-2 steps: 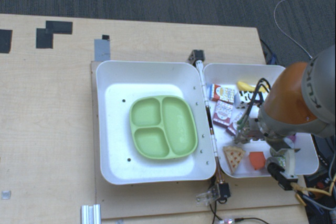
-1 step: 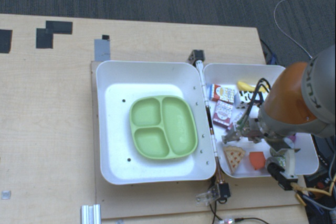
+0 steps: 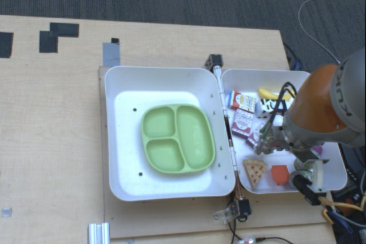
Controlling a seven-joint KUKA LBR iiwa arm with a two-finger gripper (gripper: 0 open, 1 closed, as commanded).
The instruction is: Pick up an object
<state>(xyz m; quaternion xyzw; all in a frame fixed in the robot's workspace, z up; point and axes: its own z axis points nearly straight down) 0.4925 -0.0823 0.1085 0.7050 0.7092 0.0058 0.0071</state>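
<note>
My gripper (image 3: 265, 144) reaches down into the right bin (image 3: 257, 74), hanging under the orange-banded wrist (image 3: 317, 106). It sits just above a toy pizza slice (image 3: 255, 171) and a red block (image 3: 279, 175), beside a dark red packet (image 3: 242, 123). Farther back lie a red and white carton (image 3: 245, 102), a yellow piece (image 3: 267, 93) and a black and white item (image 3: 269, 106). The arm hides the middle of the bin.
The left bin (image 3: 123, 123) holds a green three-part plate (image 3: 178, 139). A purple item (image 3: 316, 150) peeks out beneath the arm. Cables (image 3: 337, 211) lie at the bench's front right corner. Black marks (image 3: 57, 36) sit on the wooden bench at the far left.
</note>
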